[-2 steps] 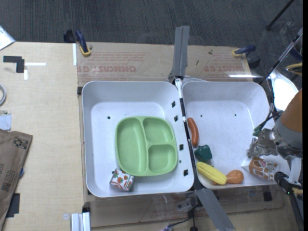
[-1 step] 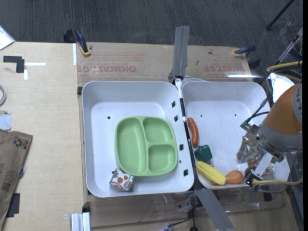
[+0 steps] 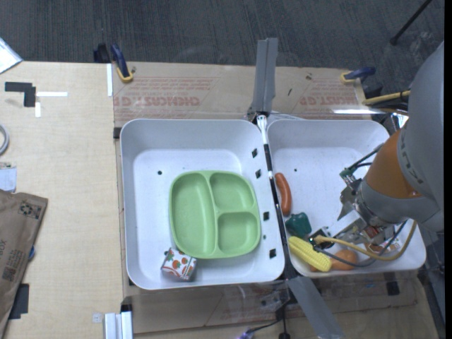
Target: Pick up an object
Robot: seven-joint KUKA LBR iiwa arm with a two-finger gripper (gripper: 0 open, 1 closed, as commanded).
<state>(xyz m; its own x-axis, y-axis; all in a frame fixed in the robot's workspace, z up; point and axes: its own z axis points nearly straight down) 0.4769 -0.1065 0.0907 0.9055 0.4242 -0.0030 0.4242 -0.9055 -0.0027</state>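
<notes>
Low at about five o'clock in the right-hand white plastic bin [image 3: 311,143], the grey arm with the orange band [image 3: 395,171] reaches down among a cluster of toy food. Two-finger gripper [image 3: 351,237] sits amid cables and small parts; its fingers are too cluttered to read, so whether they stand wide, narrow or closed on something I cannot tell.

Candidates for the pick, all in the right bin:
- yellow plastic corn cob [image 3: 309,253], lying at a slant at the bin's six o'clock wall, just beside the gripper at its nine o'clock.
- orange carrot-like piece [image 3: 342,263], partly under the gripper at its six o'clock, touching the corn.
- small dark green plastic piece [image 3: 298,224], near the corn at its twelve o'clock.
- reddish-brown sausage-shaped toy [image 3: 284,191], against the dividing wall, apart from the rest.

Left bin [image 3: 134,210] holds a pale green three-compartment plate [image 3: 214,214] and, at its seven o'clock, a small printed carton [image 3: 179,265].

Judgement: the corn or the orange piece looks the likely target. Doing it well means centring over one item alone, closing across its narrow width, and lifting straight up. Crowding against the bin wall risks a pinch on two things or a slip.
</notes>
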